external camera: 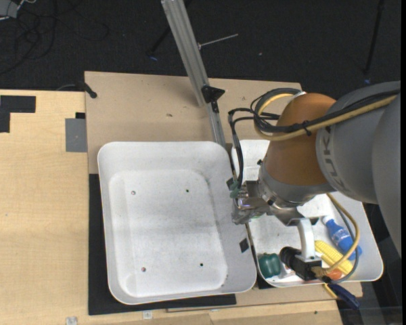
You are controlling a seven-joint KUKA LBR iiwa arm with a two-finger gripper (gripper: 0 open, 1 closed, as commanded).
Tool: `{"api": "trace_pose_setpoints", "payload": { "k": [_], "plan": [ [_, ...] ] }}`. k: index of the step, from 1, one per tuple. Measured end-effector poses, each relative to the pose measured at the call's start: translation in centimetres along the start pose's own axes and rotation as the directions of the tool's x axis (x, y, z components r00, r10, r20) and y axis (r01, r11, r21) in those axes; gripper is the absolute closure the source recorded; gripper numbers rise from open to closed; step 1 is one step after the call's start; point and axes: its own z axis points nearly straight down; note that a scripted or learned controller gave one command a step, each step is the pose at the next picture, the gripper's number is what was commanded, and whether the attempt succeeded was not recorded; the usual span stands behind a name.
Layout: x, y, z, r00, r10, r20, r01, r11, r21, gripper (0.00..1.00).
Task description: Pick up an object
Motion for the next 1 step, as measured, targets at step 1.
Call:
{"api": "trace_pose_setpoints", "payload": {
  "k": [1],
  "plan": [
    [4.53,0.74,-0.44,1.000,0.000,0.002,0.000,1.000,-0.003,1.00]
  ]
}}
